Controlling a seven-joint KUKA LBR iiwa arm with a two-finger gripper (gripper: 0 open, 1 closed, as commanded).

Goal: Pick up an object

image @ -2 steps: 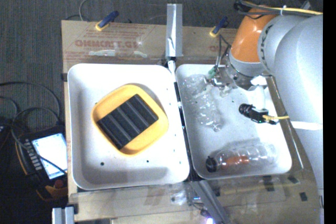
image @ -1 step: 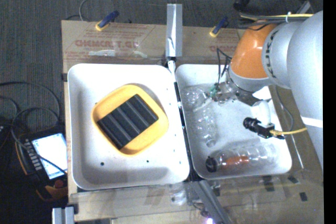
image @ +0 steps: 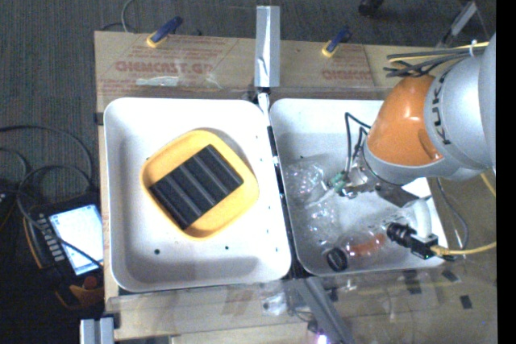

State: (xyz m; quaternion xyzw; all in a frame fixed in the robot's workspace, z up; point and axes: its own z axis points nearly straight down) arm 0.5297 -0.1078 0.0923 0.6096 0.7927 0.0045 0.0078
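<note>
Right bin (image: 322,118): clear plastic bottle (image: 318,201) lies beside arm (image: 419,133).

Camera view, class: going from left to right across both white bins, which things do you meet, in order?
Yellow rounded pad with black ribbed top → clear crumpled plastic bottle → clear bottle with black cap and reddish contents → grey robot arm with orange band.

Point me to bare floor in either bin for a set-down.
Left bin: bare floor rings the yellow and black object, widest along the near wall and left wall. Right bin: a bare strip by the far wall; the rest is crowded by clear plastic items, a bottle and the arm.
</note>
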